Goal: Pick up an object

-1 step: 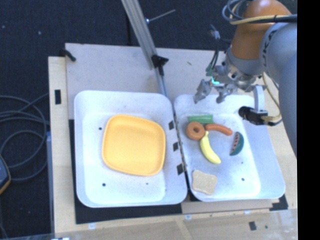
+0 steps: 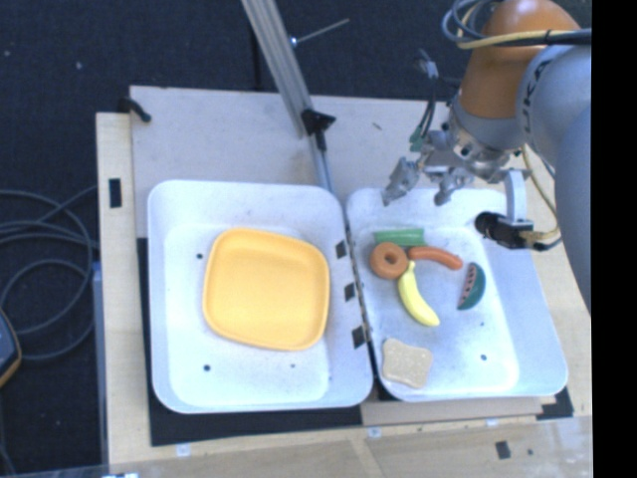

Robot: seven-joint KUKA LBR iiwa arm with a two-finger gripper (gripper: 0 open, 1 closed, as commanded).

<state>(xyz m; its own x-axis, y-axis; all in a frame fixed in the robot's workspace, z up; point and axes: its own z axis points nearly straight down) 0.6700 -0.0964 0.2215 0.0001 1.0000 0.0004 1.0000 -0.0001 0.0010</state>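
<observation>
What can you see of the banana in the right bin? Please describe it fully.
The banana is a small yellow toy, smooth like plastic, with a gentle curve. It lies flat on the floor of the right bin, near the middle, running from upper left to lower right. Its upper end lies against the brown doughnut, and the orange carrot lies just above it. The slice of bread sits below it, apart. The gripper is above the bin's far edge, away from it.
</observation>
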